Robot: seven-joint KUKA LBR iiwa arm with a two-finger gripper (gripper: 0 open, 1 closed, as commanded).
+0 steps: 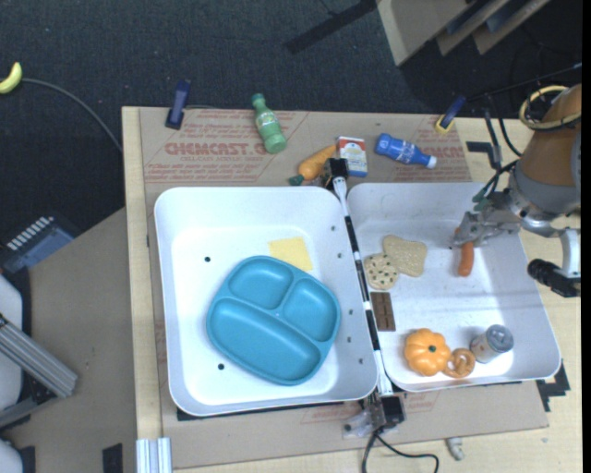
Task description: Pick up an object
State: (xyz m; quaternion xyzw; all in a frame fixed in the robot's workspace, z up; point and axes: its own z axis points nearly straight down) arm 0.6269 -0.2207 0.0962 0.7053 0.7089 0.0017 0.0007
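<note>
The pincer hung over the right bin, its fingers pinching the top of an orange hot dog that dangled upright, right of the cookies.

Dark carpet covers the floor around a pale wooden bench topped with printed brown cardboard. A thin grey cable curves across the carpet at the far left. Far right, a beige piece of furniture stands over dark cables.
</note>
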